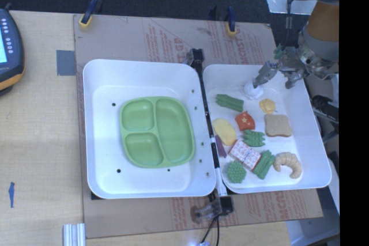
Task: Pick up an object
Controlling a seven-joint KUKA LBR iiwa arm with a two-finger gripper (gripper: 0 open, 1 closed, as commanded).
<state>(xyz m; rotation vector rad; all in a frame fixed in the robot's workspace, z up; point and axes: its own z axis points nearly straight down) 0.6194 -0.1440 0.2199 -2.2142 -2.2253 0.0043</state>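
Pincer [275,79]: over the far end of the right bin [320,141], fingers spread apart, nothing between them — one finger tip sits just above a small white piece [252,89].
Toy food: gathered in the right bin's middle and near part — green bean pod [229,102], red pepper [245,121], small yellow piece [267,105], bread slice [278,125], yellow corn-like piece [225,131], croissant [289,163], checked cracker [244,154], leafy greens [253,137], green stalk [264,163], broccoli [236,171].
Open room, right bin: bare floor along the far edge and the right wall; the near-left corner is crowded, broccoli close to the rim.
Left bin [101,124]: holds a green divided plate [156,132], with bare white floor all around it.
Tabletop [40,141]: wood, with a cardboard sheet [167,37] under both bins, clamped at its far edge.
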